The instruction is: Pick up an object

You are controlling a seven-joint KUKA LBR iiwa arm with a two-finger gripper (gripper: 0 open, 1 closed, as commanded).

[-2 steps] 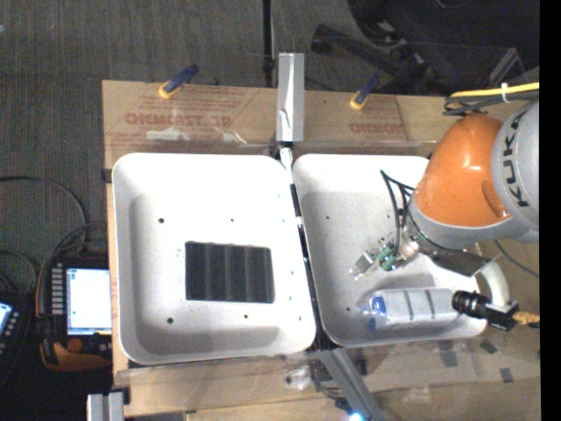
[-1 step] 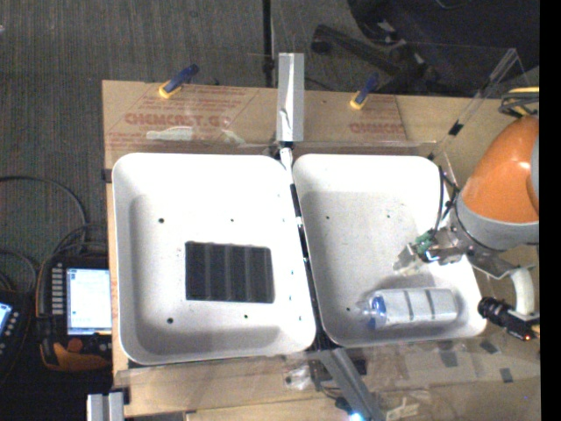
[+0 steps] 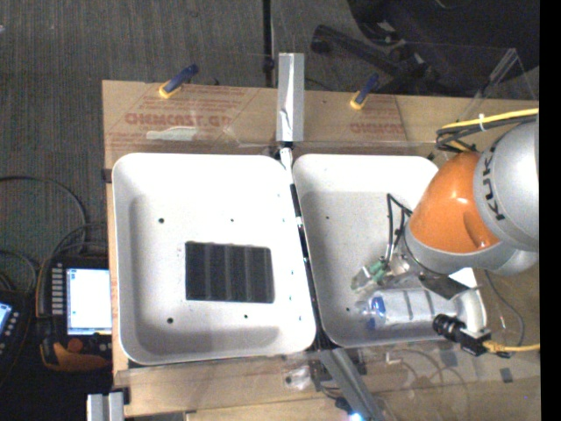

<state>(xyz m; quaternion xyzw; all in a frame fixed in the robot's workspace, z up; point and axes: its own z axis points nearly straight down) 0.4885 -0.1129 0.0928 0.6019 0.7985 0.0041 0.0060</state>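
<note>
A black ribbed rectangular pad [image 3: 229, 272] lies flat in the middle of the left bin [image 3: 140, 182]. In the right bin [image 3: 351, 182], a clear plastic bottle [image 3: 401, 309] with a blue label end lies on its side near the front wall. Just above it sits a small clear crumpled item with a green spot [image 3: 374, 273]. My gripper [image 3: 399, 260] hangs low over the right bin's front right area, mostly hidden under the orange band [image 3: 447, 217] and grey wrist. It is right beside the crumpled item and above the bottle.
The arm's bulk covers the right bin's right side. Black cables [image 3: 392, 213] trail from the wrist. A metal divider post [image 3: 289, 103] stands at the back between the bins. Clamps hold the cardboard backing [image 3: 202, 117].
</note>
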